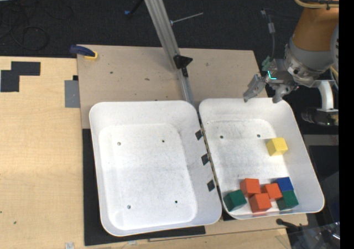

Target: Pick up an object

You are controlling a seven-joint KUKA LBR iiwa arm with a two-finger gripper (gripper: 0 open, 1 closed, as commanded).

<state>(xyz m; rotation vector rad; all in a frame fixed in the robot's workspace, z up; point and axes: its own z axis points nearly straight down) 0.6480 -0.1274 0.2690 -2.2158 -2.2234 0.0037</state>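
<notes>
My gripper (266, 92) hangs above the far edge of the right bin (243, 110), its two fingers spread open with nothing between them. A yellow block (276, 146) lies in that bin's right middle, well below the gripper. Clustered at the bin's near right corner are orange blocks (260, 193), a blue block (284, 183) and two green blocks (234, 200).
The left bin (105, 131) sits beside the right one, joined by black clips (203, 158). A slanted aluminium rail (165, 32) rises behind the bins. The grey arm with its orange band (316, 18) comes in at the upper right.
</notes>
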